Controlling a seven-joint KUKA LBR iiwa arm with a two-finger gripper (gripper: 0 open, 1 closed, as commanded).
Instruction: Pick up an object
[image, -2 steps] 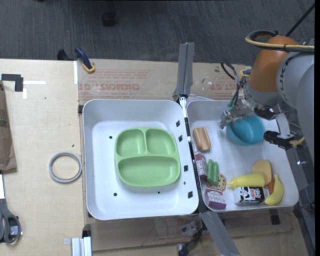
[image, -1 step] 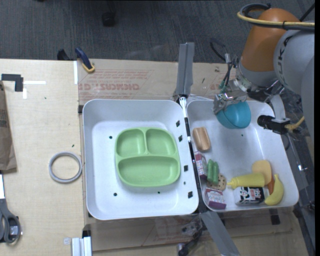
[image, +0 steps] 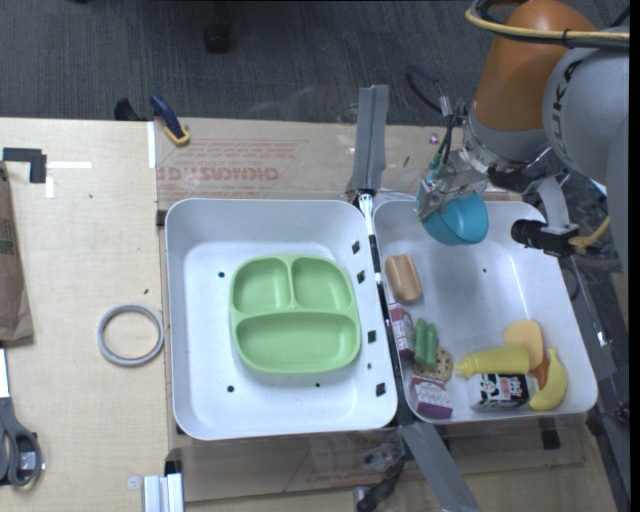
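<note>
My gripper (image: 438, 197) hangs over the back left corner of the right bin (image: 560, 300). Its fingers are shut on the rim of a teal cup (image: 460, 220), which tilts and sits just below and right of the fingertips. The cup appears lifted off the bin floor. Other objects lie lower in the same bin: a tan bread roll (image: 403, 277), a green pickle-like piece (image: 425, 341), a yellow squeeze bottle (image: 492, 360), a black-and-white carton (image: 500, 390) and a banana (image: 553, 386).
The left bin (image: 190, 300) holds a green divided plate (image: 295, 314). A purple packet (image: 432, 397) lies at the right bin's front left. On the bench to the left lie a grey tape ring (image: 130, 333) and scissors (image: 15, 455).
</note>
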